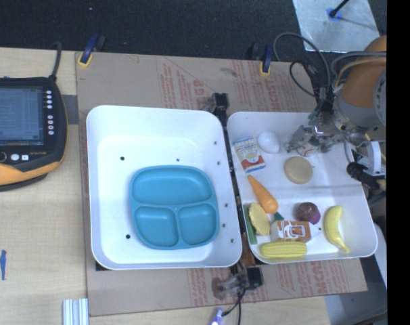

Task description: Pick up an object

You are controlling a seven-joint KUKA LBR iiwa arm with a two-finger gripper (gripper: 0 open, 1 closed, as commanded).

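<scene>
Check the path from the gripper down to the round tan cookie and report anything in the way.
Nothing visible blocks it. The gripper hangs at the right bin's far end, the tan cookie just nearer. The white egg lies off to the side.

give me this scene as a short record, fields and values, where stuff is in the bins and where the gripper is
left bin: holds a blue divided plate
right bin: egg, small carton, round tan piece, carrot, purple item, banana, corn cob, small jar
gripper: over the right bin's far side, right of the egg, above the round tan piece
held item: none seen
outside bins: control tablet at the bench's left
</scene>
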